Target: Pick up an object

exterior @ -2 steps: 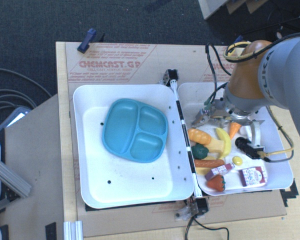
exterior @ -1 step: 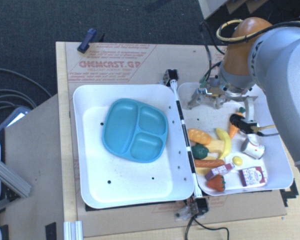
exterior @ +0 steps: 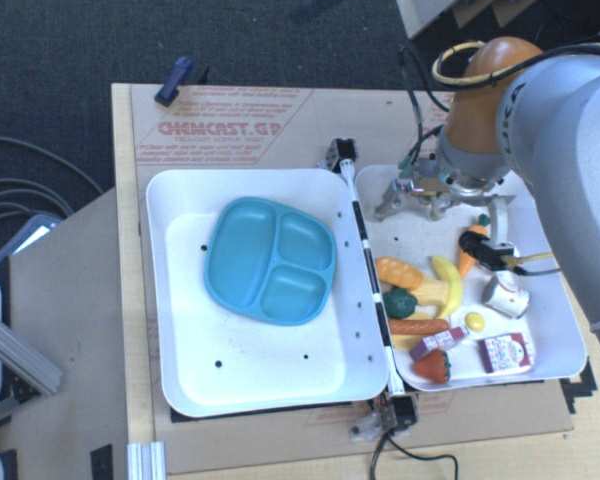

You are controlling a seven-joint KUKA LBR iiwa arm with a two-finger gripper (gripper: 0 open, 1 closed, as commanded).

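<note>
Two shallow white bins are seen side by side on a bench. A light blue plastic divided plate lies in the left bin. In the right bin, toward the lower right of the frame, small toy foods are clustered: a yellow banana, an orange croissant, a red strawberry and a red-and-white carton. The metal two-finger gripper is positioned at that bin's upper end, above the bare floor. Whether it is open or closed cannot be told.

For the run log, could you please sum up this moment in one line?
arm: over right bin far end | gripper: nothing seen held | banana, carrot: lying in right bin | blue tray: left bin
</note>
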